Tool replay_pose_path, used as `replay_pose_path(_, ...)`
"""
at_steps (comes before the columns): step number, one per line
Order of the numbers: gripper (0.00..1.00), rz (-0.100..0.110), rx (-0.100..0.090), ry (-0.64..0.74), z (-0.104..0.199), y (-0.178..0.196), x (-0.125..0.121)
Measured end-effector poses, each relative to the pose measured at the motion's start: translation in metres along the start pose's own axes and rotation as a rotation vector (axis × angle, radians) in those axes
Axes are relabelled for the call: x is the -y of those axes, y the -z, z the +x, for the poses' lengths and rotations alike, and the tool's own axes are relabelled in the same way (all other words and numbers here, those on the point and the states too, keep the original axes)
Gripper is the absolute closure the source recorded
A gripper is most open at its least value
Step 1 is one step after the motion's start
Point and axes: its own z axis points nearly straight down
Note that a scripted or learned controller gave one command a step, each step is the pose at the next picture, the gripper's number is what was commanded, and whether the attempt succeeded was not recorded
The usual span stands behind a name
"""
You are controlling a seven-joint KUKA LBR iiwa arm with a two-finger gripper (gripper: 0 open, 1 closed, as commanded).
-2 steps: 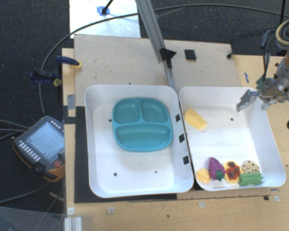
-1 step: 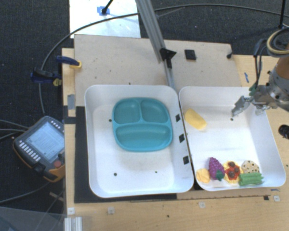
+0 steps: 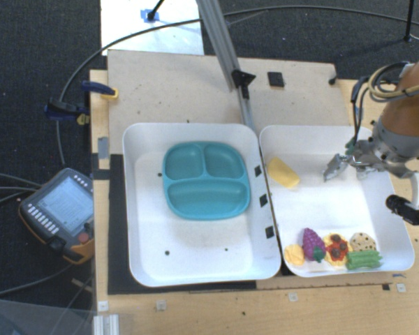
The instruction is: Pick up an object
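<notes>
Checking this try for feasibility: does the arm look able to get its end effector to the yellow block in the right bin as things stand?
Probably yes. The end effector hangs over the right bin, beside the yellow block, with bare white floor between them. The other toys sit along the near edge, out of the path.

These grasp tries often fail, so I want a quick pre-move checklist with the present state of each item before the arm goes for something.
1. Gripper over the right bin: ok.
2. Nothing between the fingers: ok.
3. Yellow block apart from other things, left of the gripper: ok.
4. Toy foods crowded along the bin's near edge, hard to single out: not ok.
5. Teal plate in the left bin, out of the way: ok.
6. Gripper height above the bin floor: cannot tell.
</notes>
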Motion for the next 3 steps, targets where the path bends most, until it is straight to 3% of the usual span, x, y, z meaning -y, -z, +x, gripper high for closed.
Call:
replay_pose_path(1, 0.00, -0.001, 0.000, -0.001, 0.000, -0.052, 0.000)
replay_pose_path(2, 1.00, -0.008, 0.002, 0.000, 0.000, -0.038, -0.002)
replay_pose_path(3, 1.00, -0.010, 0.003, -0.001, -0.011, 0.017, -0.004)
